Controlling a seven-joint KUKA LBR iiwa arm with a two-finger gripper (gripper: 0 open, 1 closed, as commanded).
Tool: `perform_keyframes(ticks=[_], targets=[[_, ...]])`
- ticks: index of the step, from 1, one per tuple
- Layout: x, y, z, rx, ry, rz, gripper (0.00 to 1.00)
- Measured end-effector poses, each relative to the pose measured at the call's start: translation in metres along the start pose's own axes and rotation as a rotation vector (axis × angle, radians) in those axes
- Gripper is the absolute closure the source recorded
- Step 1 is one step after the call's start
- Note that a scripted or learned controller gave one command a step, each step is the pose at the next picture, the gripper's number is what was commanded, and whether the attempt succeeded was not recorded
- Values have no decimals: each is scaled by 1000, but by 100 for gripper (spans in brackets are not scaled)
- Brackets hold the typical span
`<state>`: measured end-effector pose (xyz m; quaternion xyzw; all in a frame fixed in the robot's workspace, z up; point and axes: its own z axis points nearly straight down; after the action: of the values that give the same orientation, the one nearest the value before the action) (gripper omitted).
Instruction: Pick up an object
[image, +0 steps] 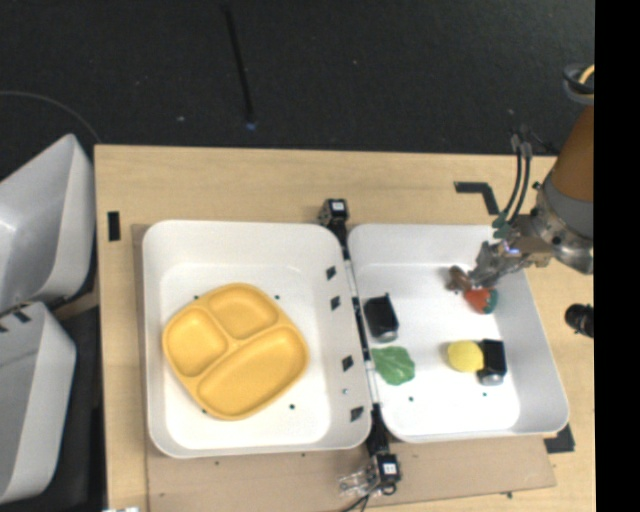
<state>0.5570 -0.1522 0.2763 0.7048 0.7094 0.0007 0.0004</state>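
Note:
My gripper (478, 272) hangs low over the upper right part of the right bin (430, 420), at the end of the grey arm with its orange band (575, 160). A small red object (482, 298) lies directly under and just in front of the gripper; whether they touch is unclear. Further down in the same bin sit a yellow ball (462, 356) and a black block (491, 362), side by side. A black object (380, 317) and a green lump (393, 365) lie near the bin's left wall.
The left bin (170, 420) holds a yellow divided plate (235, 347). A ridge with black clips (350, 330) separates the two bins. White equipment (40, 250) stands off the bench's left edge. Cables (518, 190) hang by the wrist.

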Motion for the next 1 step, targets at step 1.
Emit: perform_keyframes(ticks=[1], targets=[[50,1,-4,1,0,0,100]])
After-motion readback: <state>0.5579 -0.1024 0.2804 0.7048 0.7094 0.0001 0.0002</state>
